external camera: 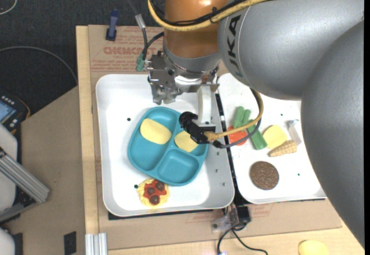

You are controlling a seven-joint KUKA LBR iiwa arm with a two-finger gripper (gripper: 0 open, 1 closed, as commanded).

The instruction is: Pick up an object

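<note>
Blue tray [165, 161] — left bin [110, 132], two yellow pieces in its upper compartments. I read the gripper [173, 89] above the tray's upper edge; fingers hidden — state: cannot tell.

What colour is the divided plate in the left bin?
Blue-teal: the divided plate, seen in the camera view.
</note>
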